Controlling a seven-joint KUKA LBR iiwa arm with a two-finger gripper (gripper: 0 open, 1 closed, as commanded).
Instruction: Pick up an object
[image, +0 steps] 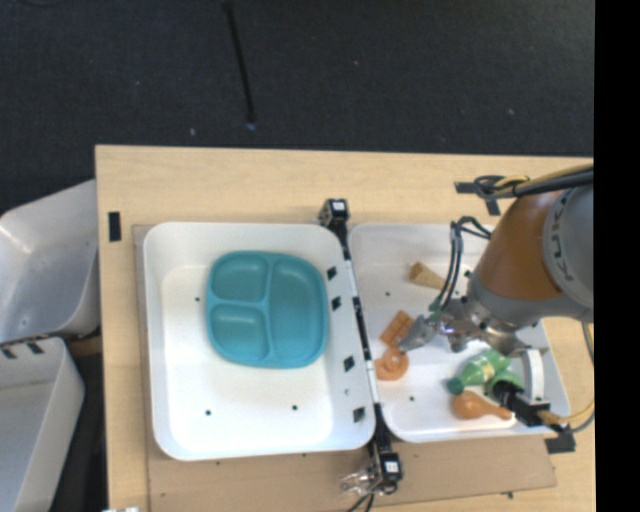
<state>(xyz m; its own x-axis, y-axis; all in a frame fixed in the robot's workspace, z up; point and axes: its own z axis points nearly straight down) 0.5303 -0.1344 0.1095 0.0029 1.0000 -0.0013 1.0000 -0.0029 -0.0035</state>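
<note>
Claw (418, 335) beside waffle piece (396, 328), orange ring (391, 366)

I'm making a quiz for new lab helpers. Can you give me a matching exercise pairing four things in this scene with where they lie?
Things:
1. teal divided plate
2. orange ring
3. tan wedge
4. green item

Places:
A. right bin, near its far edge
B. left bin
C. right bin, close to the divider between the bins
D. right bin, near its right side, below the arm

Pairs: 1-B, 2-C, 3-A, 4-D
</note>
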